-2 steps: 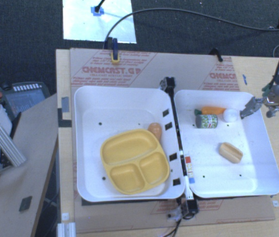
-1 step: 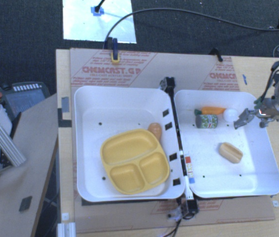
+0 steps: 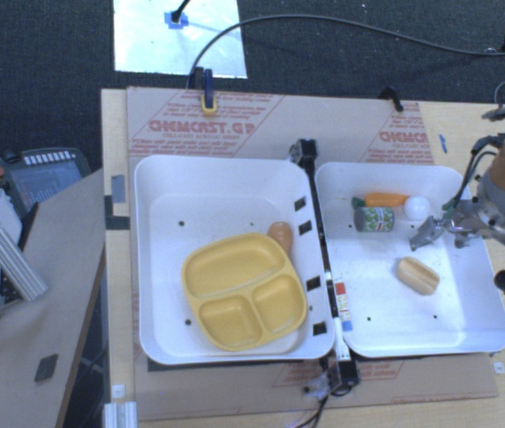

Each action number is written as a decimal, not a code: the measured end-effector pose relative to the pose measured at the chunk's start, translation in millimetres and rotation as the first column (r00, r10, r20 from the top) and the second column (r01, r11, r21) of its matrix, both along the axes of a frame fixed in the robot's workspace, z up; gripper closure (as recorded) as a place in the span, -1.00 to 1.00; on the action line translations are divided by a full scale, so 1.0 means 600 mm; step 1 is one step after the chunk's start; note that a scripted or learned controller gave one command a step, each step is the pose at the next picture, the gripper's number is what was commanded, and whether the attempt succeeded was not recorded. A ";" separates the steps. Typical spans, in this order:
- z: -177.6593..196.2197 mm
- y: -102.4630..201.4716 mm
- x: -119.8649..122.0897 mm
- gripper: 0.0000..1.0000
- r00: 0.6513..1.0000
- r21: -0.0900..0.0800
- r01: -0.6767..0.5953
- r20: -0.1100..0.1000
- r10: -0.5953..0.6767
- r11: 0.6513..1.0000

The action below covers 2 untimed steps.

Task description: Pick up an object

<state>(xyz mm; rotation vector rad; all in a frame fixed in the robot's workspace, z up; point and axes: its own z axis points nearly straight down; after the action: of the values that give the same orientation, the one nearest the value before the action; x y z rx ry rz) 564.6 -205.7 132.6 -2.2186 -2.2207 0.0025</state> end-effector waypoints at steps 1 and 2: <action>-0.085 0.001 0.000 -1.00 1.000 0.000 -0.001 0.001 0.001 1.000; -0.061 -0.001 0.003 1.00 1.000 -0.003 -0.001 0.007 0.001 1.000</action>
<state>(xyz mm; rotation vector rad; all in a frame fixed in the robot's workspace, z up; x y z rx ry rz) 566.4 -206.1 95.8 -2.2229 -2.2264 -0.0029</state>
